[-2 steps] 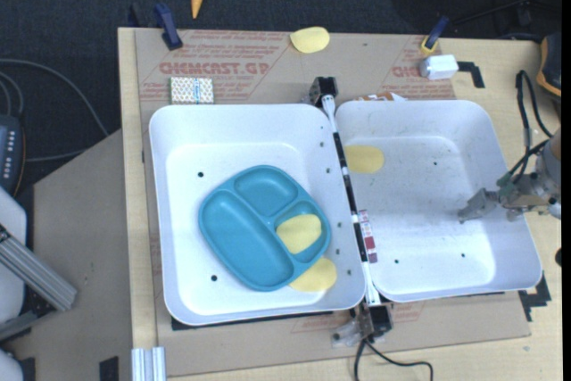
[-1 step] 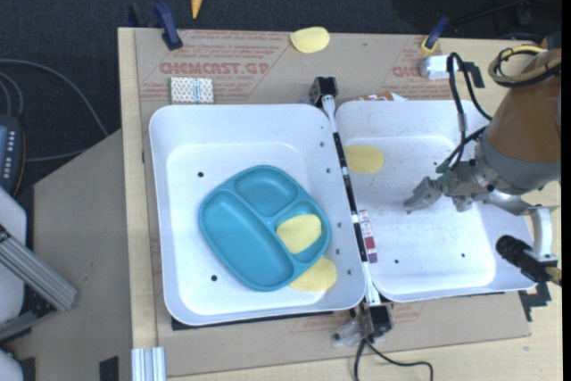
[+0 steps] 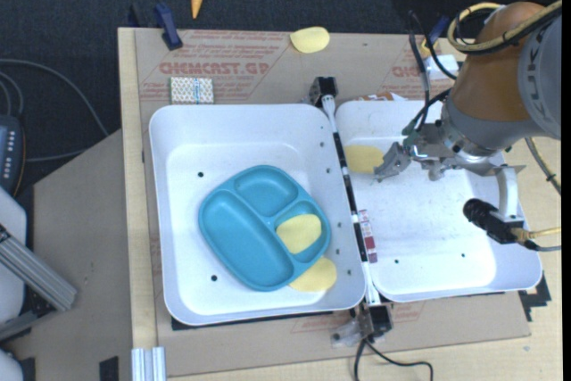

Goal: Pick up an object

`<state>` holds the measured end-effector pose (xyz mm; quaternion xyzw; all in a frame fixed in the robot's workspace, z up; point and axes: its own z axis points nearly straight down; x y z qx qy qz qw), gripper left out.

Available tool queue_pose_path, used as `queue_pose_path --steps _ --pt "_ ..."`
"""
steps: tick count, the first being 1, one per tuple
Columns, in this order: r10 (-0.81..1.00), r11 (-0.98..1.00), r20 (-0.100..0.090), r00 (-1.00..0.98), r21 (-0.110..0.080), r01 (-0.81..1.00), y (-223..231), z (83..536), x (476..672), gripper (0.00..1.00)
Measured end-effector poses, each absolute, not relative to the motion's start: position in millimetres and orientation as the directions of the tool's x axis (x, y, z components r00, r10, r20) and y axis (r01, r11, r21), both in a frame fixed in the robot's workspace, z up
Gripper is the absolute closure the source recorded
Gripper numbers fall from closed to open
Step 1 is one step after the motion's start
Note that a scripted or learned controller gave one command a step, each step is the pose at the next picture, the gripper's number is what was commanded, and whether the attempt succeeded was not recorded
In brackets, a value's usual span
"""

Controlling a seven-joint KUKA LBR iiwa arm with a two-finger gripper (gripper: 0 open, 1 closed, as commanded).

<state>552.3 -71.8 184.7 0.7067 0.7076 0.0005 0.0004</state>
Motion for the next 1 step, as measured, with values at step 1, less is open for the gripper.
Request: queue_pose_path --steps 1 --pt "1.0 -0.001 0.0 0.001 -0.001 1.0 -93.9 86.4 562.6 0.0"
